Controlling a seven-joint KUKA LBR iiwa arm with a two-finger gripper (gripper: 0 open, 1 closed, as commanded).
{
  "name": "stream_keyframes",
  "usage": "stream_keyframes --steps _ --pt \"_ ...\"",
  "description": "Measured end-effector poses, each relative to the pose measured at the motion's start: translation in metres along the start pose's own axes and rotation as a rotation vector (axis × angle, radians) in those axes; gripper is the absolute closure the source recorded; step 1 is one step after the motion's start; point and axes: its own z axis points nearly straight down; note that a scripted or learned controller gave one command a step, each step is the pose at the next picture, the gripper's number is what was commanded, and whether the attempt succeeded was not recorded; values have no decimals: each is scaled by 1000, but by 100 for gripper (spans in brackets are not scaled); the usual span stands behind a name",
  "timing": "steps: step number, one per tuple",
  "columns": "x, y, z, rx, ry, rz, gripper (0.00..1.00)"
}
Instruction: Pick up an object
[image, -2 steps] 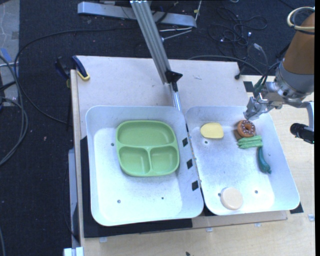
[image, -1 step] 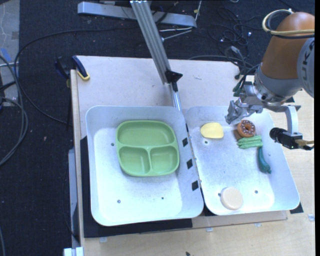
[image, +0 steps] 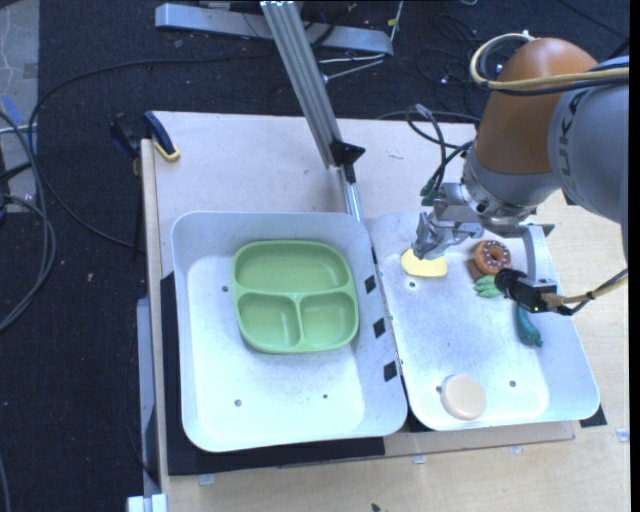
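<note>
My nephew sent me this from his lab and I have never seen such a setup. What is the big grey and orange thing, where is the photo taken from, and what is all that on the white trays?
The grey and orange thing is a robot arm, reaching in from the right. At its end is a claw for grasping; here it is lowered right over a yellow toy piece, but I cannot tell whether it grips it. The one camera sits above the bench and looks down at a slant. The left bin holds a green divided plate. The right bin holds the yellow piece, a small doughnut, a green toy and a pale round piece.
</note>
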Motion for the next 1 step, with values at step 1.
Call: stream_keyframes --steps 1 --pt "53 -15 -3 0 0 1 100"
